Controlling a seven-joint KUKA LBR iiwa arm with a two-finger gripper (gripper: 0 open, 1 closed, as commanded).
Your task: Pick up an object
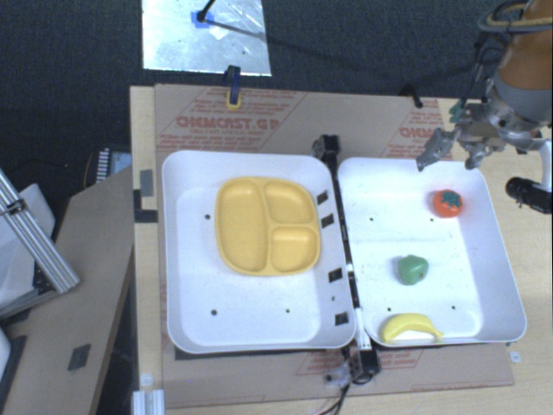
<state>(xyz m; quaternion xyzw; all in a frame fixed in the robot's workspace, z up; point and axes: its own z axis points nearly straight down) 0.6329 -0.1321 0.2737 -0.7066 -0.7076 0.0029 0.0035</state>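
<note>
In the right bin (pixel 484 258) lie three objects: an orange-red tomato (pixel 447 202) near the back right, a green pepper (pixel 412 269) in the middle, and a yellow banana (pixel 409 327) at the front edge. My gripper (pixel 453 156) hangs above the bin's back rim, up and slightly right of the tomato. Its two fingers are spread apart with nothing between them.
The left bin (pixel 186 309) holds a yellow three-compartment plate (pixel 266 226). A black hinge strip (pixel 340 232) runs between the bins. Both bins rest on a cardboard sheet (pixel 259 124); a shiny foil square (pixel 206 24) lies on the floor behind.
</note>
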